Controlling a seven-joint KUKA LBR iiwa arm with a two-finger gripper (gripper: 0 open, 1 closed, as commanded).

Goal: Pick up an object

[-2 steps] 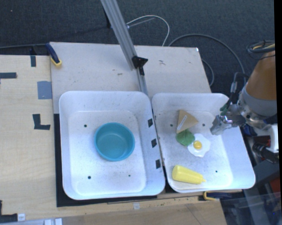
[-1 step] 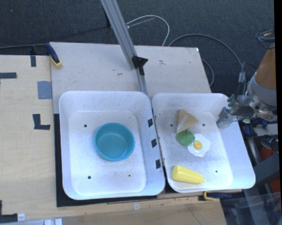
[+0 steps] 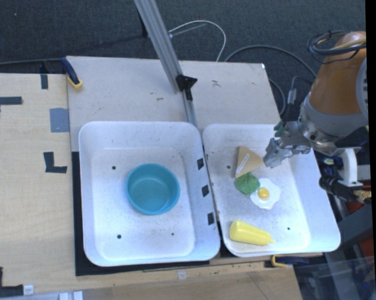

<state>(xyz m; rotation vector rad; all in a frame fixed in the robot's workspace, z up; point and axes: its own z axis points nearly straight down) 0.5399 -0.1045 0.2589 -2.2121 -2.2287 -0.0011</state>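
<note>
While the hand hovers, a cheese wedge lies beside it.

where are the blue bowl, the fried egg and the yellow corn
blue bowl point(image 3: 153, 189): camera view, on its inner floor
fried egg point(image 3: 265, 194): camera view, on the yolk
yellow corn point(image 3: 249, 233): camera view, on the middle of its body
</note>
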